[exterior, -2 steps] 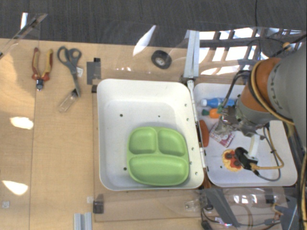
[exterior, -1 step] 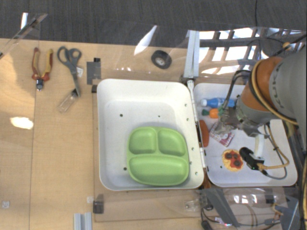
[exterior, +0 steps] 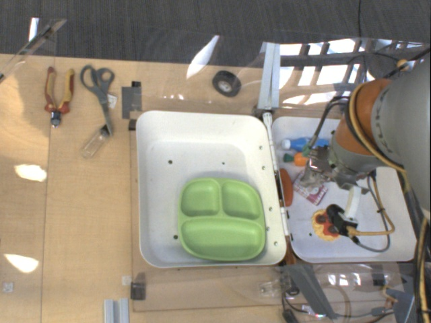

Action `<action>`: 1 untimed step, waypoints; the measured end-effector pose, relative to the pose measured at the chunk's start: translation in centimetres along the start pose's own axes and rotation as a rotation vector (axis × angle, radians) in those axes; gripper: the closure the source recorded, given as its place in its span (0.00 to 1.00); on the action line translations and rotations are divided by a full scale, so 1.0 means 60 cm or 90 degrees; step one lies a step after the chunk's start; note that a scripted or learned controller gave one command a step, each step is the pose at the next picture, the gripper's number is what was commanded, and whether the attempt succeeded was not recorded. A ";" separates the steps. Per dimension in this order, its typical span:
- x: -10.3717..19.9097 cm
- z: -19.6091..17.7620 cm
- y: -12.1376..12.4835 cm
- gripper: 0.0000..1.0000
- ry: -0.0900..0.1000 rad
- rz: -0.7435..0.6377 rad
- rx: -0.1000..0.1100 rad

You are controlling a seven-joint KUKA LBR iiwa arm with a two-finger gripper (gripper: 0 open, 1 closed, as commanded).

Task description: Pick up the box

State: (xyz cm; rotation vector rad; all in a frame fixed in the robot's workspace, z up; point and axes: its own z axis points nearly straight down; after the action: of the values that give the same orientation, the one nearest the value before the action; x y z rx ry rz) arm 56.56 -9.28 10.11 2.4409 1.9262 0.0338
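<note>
in the camera view the gripper (exterior: 315, 175) hangs low in the right bin (exterior: 397, 251); whether it grips anything i cannot tell. the box (exterior: 314, 192) lies just beneath it, on the near side.

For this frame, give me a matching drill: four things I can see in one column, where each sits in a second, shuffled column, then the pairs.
Things:
1. green three-compartment plastic plate
2. red-handled pliers
3. black roll of tape
4. grey-handled scissors

Places:
A. on the bench just behind the left white bin's far rim
B. inside the left white bin, toward its near side
C. on the wooden bench at far left
D. on the bench between the pliers and the left bin

Pairs: 1-B, 2-C, 3-A, 4-D
</note>
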 end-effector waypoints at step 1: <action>-0.072 -0.076 0.030 0.00 0.005 -0.178 0.020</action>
State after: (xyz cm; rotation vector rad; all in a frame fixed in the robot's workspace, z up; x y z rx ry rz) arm 57.14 -13.83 14.76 2.1667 2.2676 0.0048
